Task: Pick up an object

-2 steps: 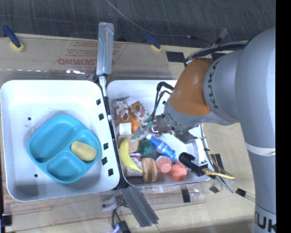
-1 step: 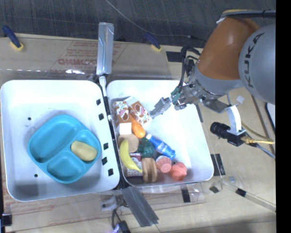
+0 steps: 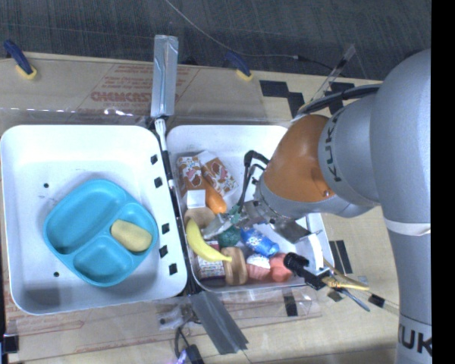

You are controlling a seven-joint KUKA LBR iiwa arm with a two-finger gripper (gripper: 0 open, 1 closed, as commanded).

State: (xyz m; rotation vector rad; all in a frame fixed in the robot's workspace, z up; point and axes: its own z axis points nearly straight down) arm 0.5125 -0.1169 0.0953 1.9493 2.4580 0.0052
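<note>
Gripper [image 3: 239,217] low among clutter in right bin [image 3: 280,135], beside banana [image 3: 200,243].

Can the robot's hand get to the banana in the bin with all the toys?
Probably yes. The banana lies on top at the left edge of the pile, nothing covering it, and the hand sits just right of it.

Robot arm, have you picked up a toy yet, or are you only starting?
Only starting. Done so far: the arm has reached down into the right bin, over its pile of toys. In hand: nothing that I can see, since the arm hides its pincer. Left: grabbing something, perhaps the banana, and lifting it. A yellow lump already sits on the blue plate.
</note>
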